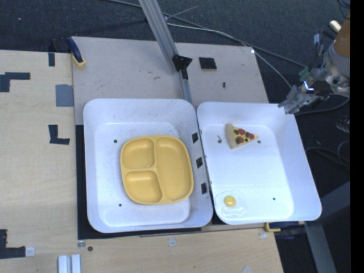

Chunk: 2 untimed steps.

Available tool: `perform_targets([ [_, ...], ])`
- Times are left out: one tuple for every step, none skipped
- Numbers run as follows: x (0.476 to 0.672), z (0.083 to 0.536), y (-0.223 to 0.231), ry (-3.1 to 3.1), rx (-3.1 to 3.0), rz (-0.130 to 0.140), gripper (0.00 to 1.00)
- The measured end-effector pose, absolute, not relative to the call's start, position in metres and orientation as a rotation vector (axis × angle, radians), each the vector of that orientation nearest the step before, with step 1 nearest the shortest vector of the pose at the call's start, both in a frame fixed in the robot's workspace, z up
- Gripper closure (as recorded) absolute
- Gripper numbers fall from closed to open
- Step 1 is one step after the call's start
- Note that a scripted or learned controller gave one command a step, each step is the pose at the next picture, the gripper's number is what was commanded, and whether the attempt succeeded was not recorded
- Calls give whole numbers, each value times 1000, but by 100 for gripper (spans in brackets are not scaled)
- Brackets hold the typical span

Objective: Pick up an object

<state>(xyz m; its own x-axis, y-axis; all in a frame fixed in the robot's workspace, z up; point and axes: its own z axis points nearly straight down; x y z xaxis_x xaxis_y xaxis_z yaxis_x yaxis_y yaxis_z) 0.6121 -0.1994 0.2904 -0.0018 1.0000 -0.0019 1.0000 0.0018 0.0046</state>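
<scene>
A toy pizza slice (240, 135) lies in the upper part of the right bin (284, 164). A toy fried egg (230, 202) rests near that bin's front left corner. A yellow divided plate (156, 169) sits in the middle of the left bin (99, 152). My gripper (293, 102) hangs at the far right, just beyond the right bin's upper right corner, well away from the pizza slice. Nothing shows between its fingertips.
A slanted metal pole (162, 30) runs down from the top to a black clamp (182, 63) above the gap between the bins. Cables (227, 36) trail over the dark floor at the top. Black tape marks and a blue-yellow clip (75, 51) lie on the bench at left.
</scene>
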Motion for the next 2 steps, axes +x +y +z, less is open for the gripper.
perform_targets([
  [603,290,-148,2228,2216,0,100],
  [598,284,-91,2230,2216,0,100],
])
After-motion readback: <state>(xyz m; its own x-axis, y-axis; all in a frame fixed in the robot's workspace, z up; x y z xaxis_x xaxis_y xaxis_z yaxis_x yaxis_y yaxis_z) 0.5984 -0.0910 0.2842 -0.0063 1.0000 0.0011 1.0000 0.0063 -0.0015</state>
